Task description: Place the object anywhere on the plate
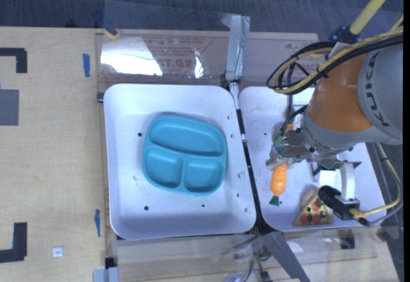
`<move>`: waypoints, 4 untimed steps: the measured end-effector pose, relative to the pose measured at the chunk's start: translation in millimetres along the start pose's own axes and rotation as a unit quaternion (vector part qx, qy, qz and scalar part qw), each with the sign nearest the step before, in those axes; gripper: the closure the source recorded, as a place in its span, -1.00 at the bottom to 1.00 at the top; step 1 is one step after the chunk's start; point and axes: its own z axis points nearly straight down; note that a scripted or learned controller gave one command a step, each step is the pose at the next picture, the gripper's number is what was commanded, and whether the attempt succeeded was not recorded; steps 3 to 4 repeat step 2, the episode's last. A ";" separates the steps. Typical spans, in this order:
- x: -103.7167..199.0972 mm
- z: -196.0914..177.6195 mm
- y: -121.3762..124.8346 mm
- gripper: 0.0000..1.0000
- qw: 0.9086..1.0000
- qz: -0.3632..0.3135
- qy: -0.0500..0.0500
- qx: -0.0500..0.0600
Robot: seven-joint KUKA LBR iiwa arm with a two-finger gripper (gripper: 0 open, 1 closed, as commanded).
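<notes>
So the toy carrot (278, 179) is over in the right-hand bin (259, 114), orange body with a green tip pointing down toward the camera-near edge. It sits right under the claw (280, 157), touching or nearly touching it at its top end. Honestly I can't tell how wide the claw is spread or whether it actually has the carrot pinched; the wrist hardware blocks the tips from this angle. The carrot looks like it's either resting on the bin floor or only barely lifted, hard to call.

Just to the lower right of the claw there's a pizza slice toy (314, 211), close to the carrot but not touching it as far as I can see.

The target, a blue divided plate (186, 154), is well off to the claw's left, in the left-hand bin (122, 165), across the ridge where the two bins meet. Nothing is lying in any of its three compartments.

My read on progress: early. At best the grab is underway, and the lift, the carry across the divider and the drop onto the plate are all still to do.
</notes>
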 end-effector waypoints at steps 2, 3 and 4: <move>56.3 -0.2 54.0 -1.00 0.999 0.035 -0.001 0.001; 56.3 -0.2 54.0 -1.00 0.999 0.035 -0.001 0.001; 56.3 -0.2 54.0 -1.00 0.999 0.035 -0.001 0.001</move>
